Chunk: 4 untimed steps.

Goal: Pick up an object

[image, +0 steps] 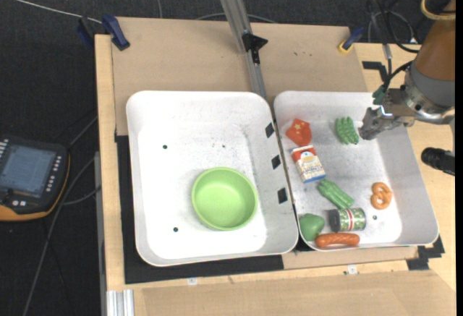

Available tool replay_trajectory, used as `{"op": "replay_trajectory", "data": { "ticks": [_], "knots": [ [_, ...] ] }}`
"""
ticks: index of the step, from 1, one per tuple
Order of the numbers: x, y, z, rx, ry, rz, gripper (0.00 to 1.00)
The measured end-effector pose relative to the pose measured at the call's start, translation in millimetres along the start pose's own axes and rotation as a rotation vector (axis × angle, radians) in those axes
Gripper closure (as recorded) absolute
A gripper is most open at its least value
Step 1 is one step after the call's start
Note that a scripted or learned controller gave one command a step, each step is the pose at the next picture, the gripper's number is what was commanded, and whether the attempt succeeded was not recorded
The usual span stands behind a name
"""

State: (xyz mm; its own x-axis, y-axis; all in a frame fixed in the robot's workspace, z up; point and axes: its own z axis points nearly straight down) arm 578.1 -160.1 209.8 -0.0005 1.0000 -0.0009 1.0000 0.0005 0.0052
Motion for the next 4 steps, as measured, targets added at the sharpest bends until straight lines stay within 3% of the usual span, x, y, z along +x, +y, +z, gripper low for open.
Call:
{"op": "replay_trajectory", "data": {
  "ticks": [2,4],
  "knots": [
    [103.4,-18.3,-2.4,0.004,0.002,-0.004,1.00],
    [197.4,-17.3,-25.1,0.004,0.002,-0.004,1.00]
  ]
}}
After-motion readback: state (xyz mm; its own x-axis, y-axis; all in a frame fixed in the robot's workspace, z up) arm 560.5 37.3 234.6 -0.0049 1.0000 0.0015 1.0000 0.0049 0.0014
